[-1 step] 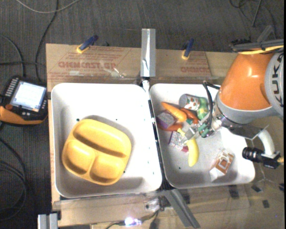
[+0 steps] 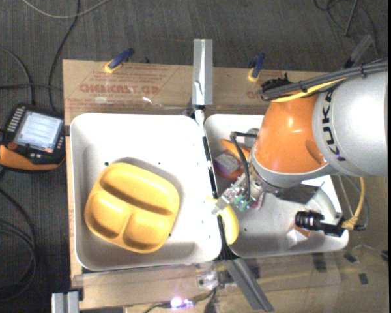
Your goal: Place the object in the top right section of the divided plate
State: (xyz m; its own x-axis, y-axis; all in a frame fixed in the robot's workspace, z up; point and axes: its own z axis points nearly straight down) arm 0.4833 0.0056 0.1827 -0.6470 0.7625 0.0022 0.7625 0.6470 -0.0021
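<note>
The yellow divided plate lies in the left bin, with one long section on its upper right side and two smaller sections below. A yellow curved object, like a banana, sits at the front left corner of the right bin, against the wall between the bins. My gripper hangs just above that object at the end of the grey and orange arm. I cannot make out whether it touches the object.
A purple and orange item lies at the right bin's left side, partly under the arm. The arm hides much of the right bin. A black connector sticks out by the wrist. A teach pendant rests left of the bench.
</note>
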